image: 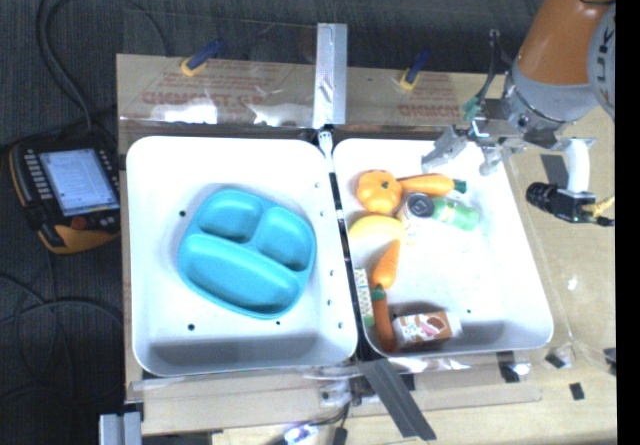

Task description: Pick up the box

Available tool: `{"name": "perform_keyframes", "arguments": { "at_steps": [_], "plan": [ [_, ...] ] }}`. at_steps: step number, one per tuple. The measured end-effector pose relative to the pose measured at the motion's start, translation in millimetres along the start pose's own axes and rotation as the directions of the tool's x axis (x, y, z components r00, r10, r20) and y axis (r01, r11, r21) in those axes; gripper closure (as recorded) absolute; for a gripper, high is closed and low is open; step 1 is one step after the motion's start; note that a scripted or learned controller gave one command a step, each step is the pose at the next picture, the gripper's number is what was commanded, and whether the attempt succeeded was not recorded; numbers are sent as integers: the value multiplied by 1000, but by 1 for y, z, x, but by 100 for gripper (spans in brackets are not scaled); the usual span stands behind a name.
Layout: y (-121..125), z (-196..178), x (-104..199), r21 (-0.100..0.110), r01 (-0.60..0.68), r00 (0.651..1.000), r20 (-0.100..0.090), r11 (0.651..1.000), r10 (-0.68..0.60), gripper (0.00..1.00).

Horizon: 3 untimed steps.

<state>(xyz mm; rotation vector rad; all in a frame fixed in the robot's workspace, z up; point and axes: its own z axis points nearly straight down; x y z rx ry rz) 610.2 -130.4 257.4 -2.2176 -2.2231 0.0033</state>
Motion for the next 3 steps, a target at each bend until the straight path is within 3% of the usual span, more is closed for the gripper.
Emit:
{"name": "perform_keyframes", "arguments": {
  "at_steps": [1, 2, 3],
  "plan": [
    [-53, -124, -28, -3, 130, 992, 3, 992, -130, 0],
    [-112, -177, -63, -3, 227, 974, 4, 974, -227, 0],
    [-126, -177, -94, -3, 361, 933, 5, 933, -361, 0]
  ]
}}
